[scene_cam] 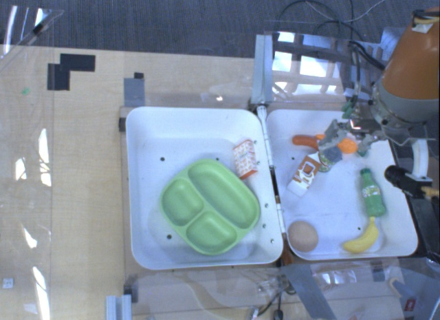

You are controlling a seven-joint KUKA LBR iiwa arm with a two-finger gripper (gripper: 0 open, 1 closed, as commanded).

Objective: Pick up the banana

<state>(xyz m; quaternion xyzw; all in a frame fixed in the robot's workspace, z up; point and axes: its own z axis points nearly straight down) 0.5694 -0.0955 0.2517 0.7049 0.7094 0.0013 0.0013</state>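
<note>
The yellow banana (362, 237) lies in the right bin (405, 246), in its near right corner, just below a green bottle (372, 193). My gripper (349, 140) hangs over the far part of the same bin, well away from the banana and up-left of it. Its two grey fingers (334, 133) stand apart, open, on either side of a small orange fruit (348, 146) below them. Nothing is held between them. The orange band of the arm (412, 57) shows at the upper right.
The right bin also holds a carrot-like orange piece (305, 140), a white and brown carton (303, 175), a small grey can (328, 154) and a tan egg-shaped thing (302, 235). In the left bin (144, 174) lie a green divided plate (210, 205) and a snack packet (244, 158).
</note>
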